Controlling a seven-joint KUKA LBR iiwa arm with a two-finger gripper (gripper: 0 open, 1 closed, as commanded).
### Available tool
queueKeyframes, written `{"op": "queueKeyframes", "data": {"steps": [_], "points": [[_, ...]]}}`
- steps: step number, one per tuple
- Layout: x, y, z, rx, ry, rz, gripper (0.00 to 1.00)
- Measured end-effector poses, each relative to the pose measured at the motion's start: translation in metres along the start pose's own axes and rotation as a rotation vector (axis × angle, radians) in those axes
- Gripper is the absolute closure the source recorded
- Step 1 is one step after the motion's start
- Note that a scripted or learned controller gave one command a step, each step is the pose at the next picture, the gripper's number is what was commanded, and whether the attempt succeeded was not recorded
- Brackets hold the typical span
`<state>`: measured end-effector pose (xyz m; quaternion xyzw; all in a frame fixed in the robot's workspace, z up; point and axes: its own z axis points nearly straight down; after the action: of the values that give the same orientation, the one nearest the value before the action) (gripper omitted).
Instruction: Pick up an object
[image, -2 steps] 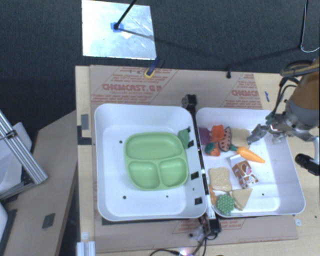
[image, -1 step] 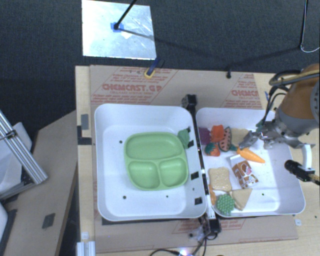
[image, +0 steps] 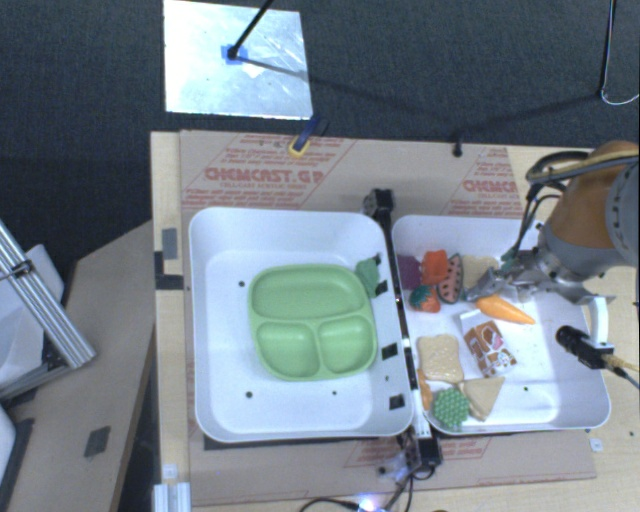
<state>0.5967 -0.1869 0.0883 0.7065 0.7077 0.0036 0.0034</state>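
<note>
End effector (image: 503, 283) low in right bin (image: 575, 400), touching carrot (image: 506, 309).
Cannot tell if open or shut; toy foods left of carrot.

Pale green on the divided tray (image: 307, 322), set in the white left bin (image: 220, 260). In the white right bin (image: 570, 400): orange carrot (image: 505, 310), tan bread slice (image: 440, 357), dotted green round piece (image: 450, 406) at 6 o'clock, red strawberry (image: 424, 297) at 10 o'clock. Grey and orange on the arm (image: 590, 225).
</note>
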Motion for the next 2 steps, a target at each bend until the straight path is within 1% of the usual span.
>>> {"op": "queueKeyframes", "data": {"steps": [1, 2], "points": [[0.000, 0.004, -0.015, -0.012, -0.002, -0.003, 1.00], [0.007, 0.003, -0.076, 0.004, -0.002, -0.003, 1.00]]}}
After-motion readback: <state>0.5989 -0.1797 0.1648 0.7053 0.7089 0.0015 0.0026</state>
